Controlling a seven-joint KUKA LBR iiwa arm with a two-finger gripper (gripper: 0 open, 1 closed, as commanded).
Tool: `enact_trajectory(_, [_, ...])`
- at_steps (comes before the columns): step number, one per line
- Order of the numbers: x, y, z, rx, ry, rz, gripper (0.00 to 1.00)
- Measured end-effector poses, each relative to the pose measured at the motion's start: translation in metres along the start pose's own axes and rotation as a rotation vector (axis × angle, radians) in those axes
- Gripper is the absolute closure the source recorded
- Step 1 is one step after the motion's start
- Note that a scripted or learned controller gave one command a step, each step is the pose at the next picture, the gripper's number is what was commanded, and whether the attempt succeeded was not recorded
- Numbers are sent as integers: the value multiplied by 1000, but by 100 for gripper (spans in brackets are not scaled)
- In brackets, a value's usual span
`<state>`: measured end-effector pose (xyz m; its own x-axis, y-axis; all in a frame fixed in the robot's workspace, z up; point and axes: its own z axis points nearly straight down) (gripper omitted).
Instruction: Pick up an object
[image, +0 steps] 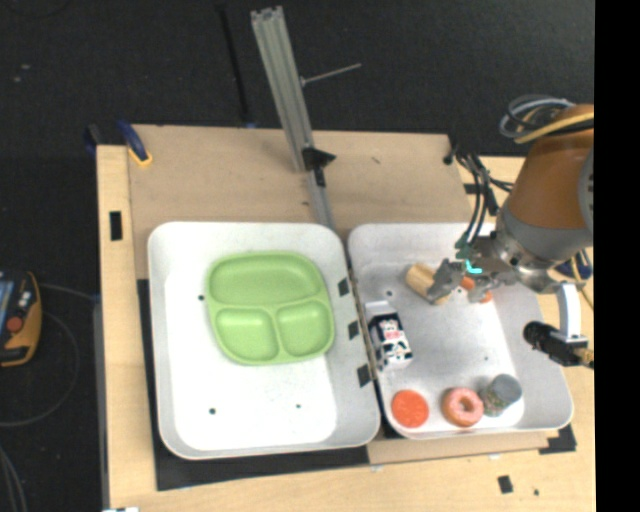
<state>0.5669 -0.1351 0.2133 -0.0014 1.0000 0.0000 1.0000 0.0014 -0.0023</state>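
Camera view has the grey arm with its orange band (548, 180) reaching in from the right and bent down over the upper part of the right bin (400, 245), its gripper (450, 283) low above the bin floor. Whether the tool is apart or together cannot be told at this slant. One tan, wedge-shaped object (424, 277) lies just left of the gripper, touching it or nearly so; I cannot tell if it is gripped. Below and to the left of the gripper lies one small black-and-white carton (390, 340). Farther below, along the bin's near wall, sit three things in a row: one orange round piece (409, 407), one pink doughnut (462, 406) and one grey lump (502, 391). Well to the left of the gripper, the left bin (180, 400) holds one green divided plate (270, 306) with three compartments.
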Motion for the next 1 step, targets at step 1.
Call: enact_trajectory(1, [0, 1, -1, -3, -1, -1, 0])
